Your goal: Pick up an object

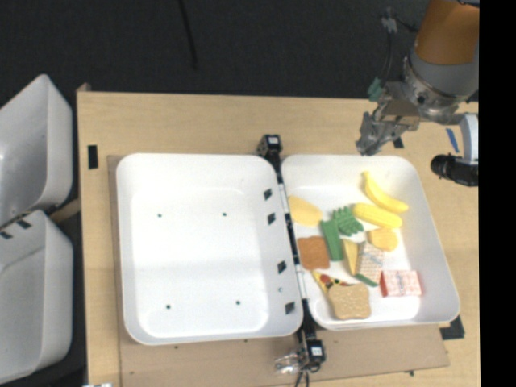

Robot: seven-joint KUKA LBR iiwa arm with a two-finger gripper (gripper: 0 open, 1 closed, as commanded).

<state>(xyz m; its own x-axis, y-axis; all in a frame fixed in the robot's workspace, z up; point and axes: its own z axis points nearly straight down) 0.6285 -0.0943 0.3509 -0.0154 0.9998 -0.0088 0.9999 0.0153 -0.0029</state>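
Two white bins sit side by side. The left bin (193, 248) holds nothing I can see. The right bin (431, 216) holds the pickable toy food: two bananas (379, 192), a green piece (339, 228), a bread slice (349, 301) at 6 o'clock, and a red-and-white box (401, 283), its print unreadable. The gripper (379, 139) hangs above the right bin's 12 o'clock rim; its grip state cannot be told.
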